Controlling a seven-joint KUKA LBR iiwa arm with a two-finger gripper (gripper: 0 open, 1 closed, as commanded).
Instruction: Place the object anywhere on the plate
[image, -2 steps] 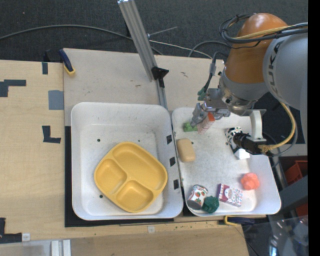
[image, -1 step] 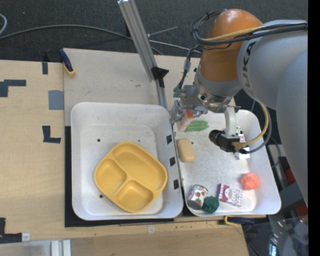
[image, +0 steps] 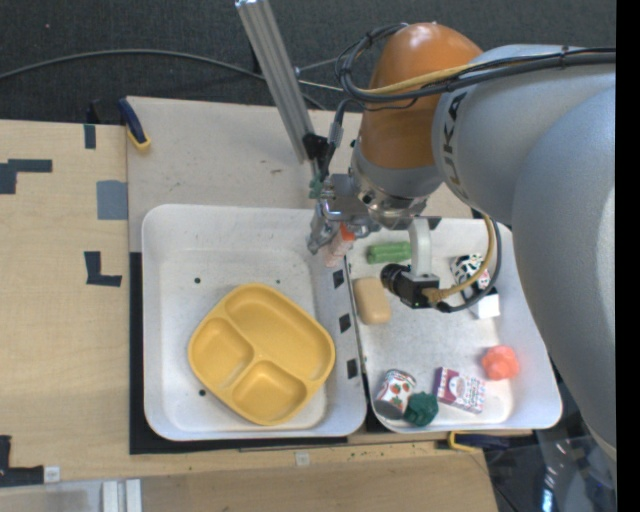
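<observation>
A yellow plate (image: 226, 342) with three compartments lies in the left bin (image: 180, 262), towards its front right. My gripper (image: 326, 228) hangs over the back end of the divider between the two bins, well behind the plate. A small orange-red thing (image: 346, 233) shows right beside the gripper's tip; whether it is held I cannot tell. The arm's orange band and grey body cover the back of the right bin (image: 532, 398).
The right bin holds a green cylinder (image: 388, 252), a tan block (image: 372, 300), a black-and-white item (image: 466, 268), a white cube (image: 487, 306), an orange lump (image: 500, 362), a maroon box (image: 459, 390), a red-and-white can (image: 396, 388) and a dark green piece (image: 422, 408).
</observation>
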